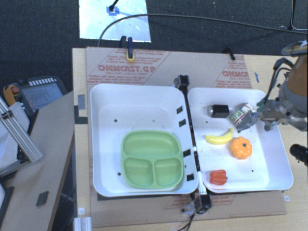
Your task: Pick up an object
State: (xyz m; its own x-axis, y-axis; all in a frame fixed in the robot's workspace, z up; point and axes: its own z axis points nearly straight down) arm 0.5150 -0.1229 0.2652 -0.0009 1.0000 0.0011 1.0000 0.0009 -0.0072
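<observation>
I see a tan bench (57, 129) on dark carpet, with a cardboard sheet (163, 66) printed "CHEMCAST GP" in red beneath two white bins. The left bin (103, 105) carries a green divided tray (151, 159). In the right bin (276, 170) lie a yellow banana (219, 138), an orange pumpkin (241, 147), a red pepper (218, 177) and a black block (220, 110). My end effector (250, 121) sits by a green-and-white labelled can (241, 114), print unreadable; I cannot tell its opening or grip.

Small can (242, 115) with green-white label, tilted, in right bin (upper right part).
</observation>
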